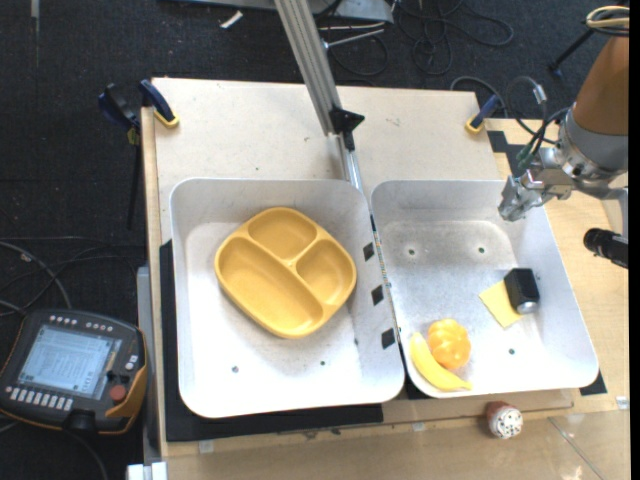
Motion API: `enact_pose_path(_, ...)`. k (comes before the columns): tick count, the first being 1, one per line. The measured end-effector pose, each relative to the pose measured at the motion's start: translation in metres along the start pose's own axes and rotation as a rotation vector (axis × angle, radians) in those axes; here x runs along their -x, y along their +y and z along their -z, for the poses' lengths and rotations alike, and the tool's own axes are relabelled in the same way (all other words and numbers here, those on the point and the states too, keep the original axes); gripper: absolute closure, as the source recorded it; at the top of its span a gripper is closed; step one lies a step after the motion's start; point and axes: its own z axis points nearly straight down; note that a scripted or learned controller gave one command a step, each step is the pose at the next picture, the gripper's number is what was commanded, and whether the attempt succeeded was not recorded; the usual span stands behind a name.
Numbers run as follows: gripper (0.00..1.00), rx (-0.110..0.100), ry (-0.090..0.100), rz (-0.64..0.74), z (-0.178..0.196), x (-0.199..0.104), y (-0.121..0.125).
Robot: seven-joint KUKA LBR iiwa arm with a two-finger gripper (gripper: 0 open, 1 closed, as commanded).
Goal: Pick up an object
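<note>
**Camera view: gripper poised at the right bin's far edge, nothing yet in hand**

Camera view showed us the gripper [513, 206] hanging over the far right corner of the right bin [440, 238], and we could not tell how its tips were set; nothing sat between them that we could make out. The candidates lay toward the near side of that bin: a black block [521, 289] resting on a yellow card [497, 303], and an orange fruit [449, 341] touching a banana [436, 368] at the near rim.

We judged the black block the best target: nearest the gripper, compact, with bare floor on its far side for a straight descent. We would have centred over it and closed across its narrow width, mindful that the card beneath might slide.

The fruit pair crowded the near rim, leaving little room for a finger there. The left bin [200, 218] held a yellow divided tray [286, 270], well apart. A dotted ball [505, 421] lay outside on the bench.
</note>
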Motion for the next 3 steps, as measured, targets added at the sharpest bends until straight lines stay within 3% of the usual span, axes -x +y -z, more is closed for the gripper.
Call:
enact_pose_path(1, 1.0, -0.005, 0.002, 0.0, 0.015, 0.0, 0.001)
enact_pose_path(3, 1.0, -0.007, 0.006, 0.007, 0.014, -0.112, -0.004)
